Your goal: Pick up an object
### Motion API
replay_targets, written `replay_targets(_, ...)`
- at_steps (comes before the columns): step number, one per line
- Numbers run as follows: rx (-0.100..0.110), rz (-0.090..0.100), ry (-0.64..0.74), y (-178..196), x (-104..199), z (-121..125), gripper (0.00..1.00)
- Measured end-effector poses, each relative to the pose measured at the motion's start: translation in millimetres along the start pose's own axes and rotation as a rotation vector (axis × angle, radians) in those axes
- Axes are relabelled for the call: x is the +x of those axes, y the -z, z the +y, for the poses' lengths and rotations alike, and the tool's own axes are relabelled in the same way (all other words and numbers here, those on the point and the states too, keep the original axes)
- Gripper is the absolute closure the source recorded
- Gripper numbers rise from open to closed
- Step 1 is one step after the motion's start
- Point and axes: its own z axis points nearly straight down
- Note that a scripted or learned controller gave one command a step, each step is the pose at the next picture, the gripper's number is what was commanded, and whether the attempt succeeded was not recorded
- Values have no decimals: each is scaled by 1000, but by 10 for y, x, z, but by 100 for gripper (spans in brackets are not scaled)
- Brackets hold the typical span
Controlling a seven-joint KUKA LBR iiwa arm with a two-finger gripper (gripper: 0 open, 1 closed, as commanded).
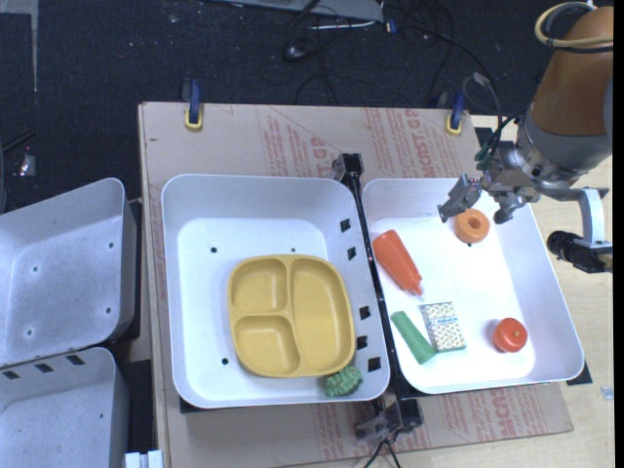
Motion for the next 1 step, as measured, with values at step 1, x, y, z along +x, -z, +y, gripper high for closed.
replay_targets(1, -11, -1, 2, 63, 3, 21, 0)
